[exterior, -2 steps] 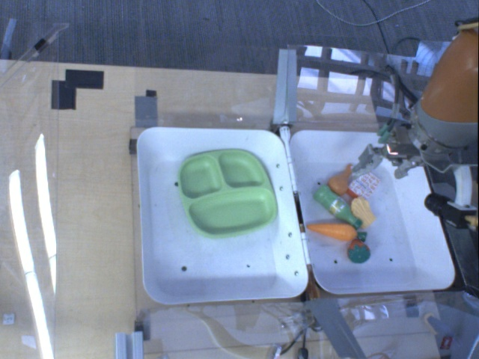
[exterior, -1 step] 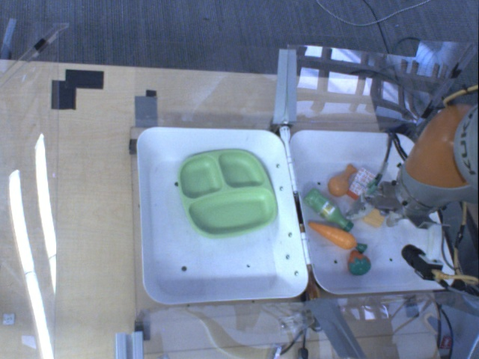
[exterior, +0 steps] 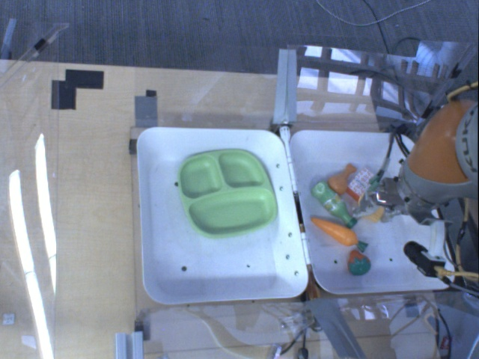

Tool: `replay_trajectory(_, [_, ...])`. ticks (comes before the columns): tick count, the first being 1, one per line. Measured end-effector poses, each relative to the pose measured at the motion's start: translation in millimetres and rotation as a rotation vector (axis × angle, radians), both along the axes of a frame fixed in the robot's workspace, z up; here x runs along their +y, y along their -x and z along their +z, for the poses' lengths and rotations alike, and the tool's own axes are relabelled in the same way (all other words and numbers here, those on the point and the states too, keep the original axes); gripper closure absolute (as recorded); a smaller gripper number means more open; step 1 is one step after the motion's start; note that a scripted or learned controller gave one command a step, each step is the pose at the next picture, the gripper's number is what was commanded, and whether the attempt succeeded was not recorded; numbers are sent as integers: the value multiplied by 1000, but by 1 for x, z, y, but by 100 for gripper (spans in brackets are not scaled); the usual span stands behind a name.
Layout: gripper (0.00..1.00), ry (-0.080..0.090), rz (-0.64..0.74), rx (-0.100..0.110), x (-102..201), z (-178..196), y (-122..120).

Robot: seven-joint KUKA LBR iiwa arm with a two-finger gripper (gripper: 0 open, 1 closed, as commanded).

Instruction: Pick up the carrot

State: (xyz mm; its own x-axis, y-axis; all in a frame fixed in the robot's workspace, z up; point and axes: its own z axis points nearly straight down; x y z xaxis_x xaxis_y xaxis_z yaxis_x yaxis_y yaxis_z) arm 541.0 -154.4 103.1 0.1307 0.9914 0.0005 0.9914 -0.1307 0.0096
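Note:
The carrot (exterior: 335,232) is orange with a small green tip at its right end. It lies flat in the right bin (exterior: 389,271), near the bin's left side, pointing left. My gripper (exterior: 380,200) hangs over the same bin, up and to the right of the carrot and apart from it. It sits close to a cluster of toys. The arm's orange band (exterior: 441,149) rises behind it at the right edge.
A green bottle (exterior: 330,200), an orange toy (exterior: 342,179) and a red and white packet (exterior: 360,183) crowd just above the carrot. A small red and green toy (exterior: 359,263) lies below it. A green divided plate (exterior: 227,192) rests in the left bin (exterior: 161,268).

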Motion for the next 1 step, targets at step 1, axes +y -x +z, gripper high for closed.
replay_trajectory(1, [100, 1, -37, 4, 36, 113, 18])
